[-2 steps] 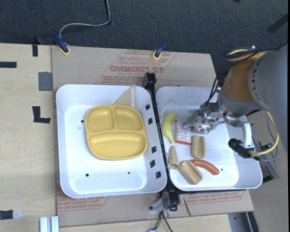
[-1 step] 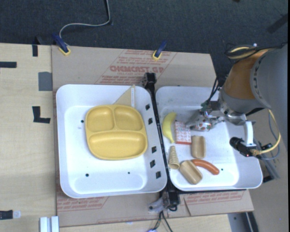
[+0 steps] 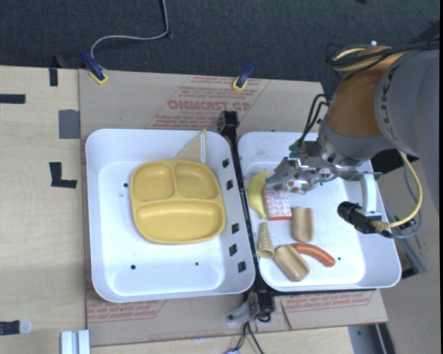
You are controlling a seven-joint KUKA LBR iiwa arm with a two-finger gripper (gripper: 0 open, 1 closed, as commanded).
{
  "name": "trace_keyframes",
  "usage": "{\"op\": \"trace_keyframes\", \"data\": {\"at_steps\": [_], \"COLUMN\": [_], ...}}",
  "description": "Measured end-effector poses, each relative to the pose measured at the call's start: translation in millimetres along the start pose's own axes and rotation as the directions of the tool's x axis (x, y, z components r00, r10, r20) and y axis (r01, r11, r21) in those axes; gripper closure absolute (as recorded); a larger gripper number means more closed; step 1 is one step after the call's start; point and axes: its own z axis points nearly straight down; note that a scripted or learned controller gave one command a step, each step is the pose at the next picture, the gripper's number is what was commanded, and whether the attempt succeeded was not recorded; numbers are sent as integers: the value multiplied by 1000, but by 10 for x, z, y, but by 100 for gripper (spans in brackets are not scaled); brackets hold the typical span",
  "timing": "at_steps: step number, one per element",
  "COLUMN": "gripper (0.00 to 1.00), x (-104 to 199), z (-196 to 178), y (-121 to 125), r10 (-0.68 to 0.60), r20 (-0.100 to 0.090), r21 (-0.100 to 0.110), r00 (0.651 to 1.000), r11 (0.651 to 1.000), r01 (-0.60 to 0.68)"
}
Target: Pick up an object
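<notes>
Over the right bin [image 3: 384, 271] the arm [image 3: 376, 102] is seen reaching in from the right, grey casing and orange band bulking above the bin's upper half, and the gripper [image 3: 292, 179] is lowered at the bin's left-centre. Whether that tool is open or shut cannot be told from this slant; the metal parts at its tip are too cluttered to be read. Just below it a small packet [image 3: 279, 206] with red print is found, touching or nearly touching the tip, but nothing can be confirmed as held. A yellow piece [image 3: 257, 192] is tucked against the bin's left wall beside the packet. Lower down, a cone [image 3: 265, 240] is laid near the left wall, a tan bun [image 3: 302, 223] is set upright-looking to its right, a second bun [image 3: 291, 262] is placed below, and an orange-red sausage [image 3: 314, 254] is stretched just beside that second bun. A black cable fitting [image 3: 356, 216] with a yellow cord is hung over the bin's right side. Across the divider, the left bin [image 3: 103, 271] is occupied by a yellow tray [image 3: 179, 201] with three compartments, set near its middle. Both bins are borne on a cardboard sheet [image 3: 133, 102] held by two yellow clamps [image 3: 94, 69] at its top edge.
</notes>
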Motion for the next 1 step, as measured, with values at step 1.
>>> {"op": "trace_keyframes", "data": {"at_steps": [1], "gripper": [100], "x": [285], "z": [-498], "y": [-153], "r10": [0], "r20": [1], "r21": [0], "r00": [1000], "r11": [1000], "r01": [0]}}
